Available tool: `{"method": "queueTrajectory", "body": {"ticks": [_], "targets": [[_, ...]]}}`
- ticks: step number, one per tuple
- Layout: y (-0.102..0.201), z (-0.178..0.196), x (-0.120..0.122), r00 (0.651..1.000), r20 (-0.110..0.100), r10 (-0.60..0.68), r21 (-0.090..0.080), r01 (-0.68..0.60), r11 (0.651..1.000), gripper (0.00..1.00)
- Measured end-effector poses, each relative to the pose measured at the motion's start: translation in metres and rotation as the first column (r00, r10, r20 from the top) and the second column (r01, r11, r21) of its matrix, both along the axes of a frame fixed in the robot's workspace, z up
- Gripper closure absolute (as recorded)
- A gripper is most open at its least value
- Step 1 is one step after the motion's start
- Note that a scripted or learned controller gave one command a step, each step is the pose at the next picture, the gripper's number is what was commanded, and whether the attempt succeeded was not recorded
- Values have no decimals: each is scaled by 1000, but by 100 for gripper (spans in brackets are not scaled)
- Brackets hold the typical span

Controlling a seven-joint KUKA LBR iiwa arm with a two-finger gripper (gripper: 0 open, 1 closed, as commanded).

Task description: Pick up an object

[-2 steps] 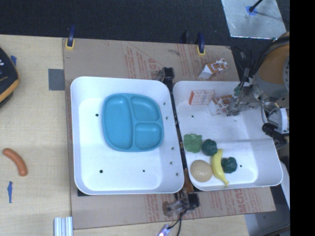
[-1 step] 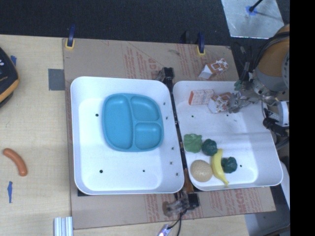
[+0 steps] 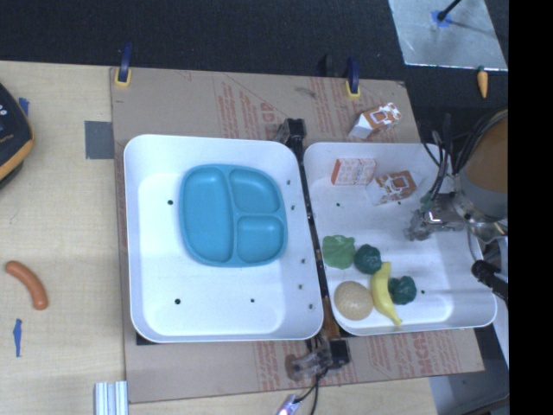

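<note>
The right bin (image 3: 449, 314) holds several small items. At its back lie a white and orange carton (image 3: 352, 172) and a smaller carton (image 3: 396, 185). Along its front are a light green leafy piece (image 3: 338, 252), a dark green piece (image 3: 368, 258), a yellow banana (image 3: 381, 295), a beige round item (image 3: 352, 300) and another dark green piece (image 3: 403, 290). My gripper (image 3: 427, 223) hangs low over the right middle of this bin, right of the small carton, with nothing visibly in it. The arm's orange band (image 3: 489, 158) is at the right edge.
The left bin (image 3: 147, 232) holds a blue divided plate (image 3: 233, 214). A small carton (image 3: 376, 121) lies on the cardboard behind the right bin. A sausage (image 3: 28, 284) rests on the bench at far left, and a black and yellow device (image 3: 12, 135) sits at the left edge.
</note>
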State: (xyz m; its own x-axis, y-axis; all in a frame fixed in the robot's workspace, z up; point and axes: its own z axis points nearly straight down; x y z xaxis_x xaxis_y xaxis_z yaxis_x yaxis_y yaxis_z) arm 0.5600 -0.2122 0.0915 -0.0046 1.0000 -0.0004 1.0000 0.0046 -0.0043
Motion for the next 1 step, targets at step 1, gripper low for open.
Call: {"method": "queueTrajectory", "body": {"ticks": [1], "targets": [[-1,0,81,1000,-8,0,0,0,1000,0]]}}
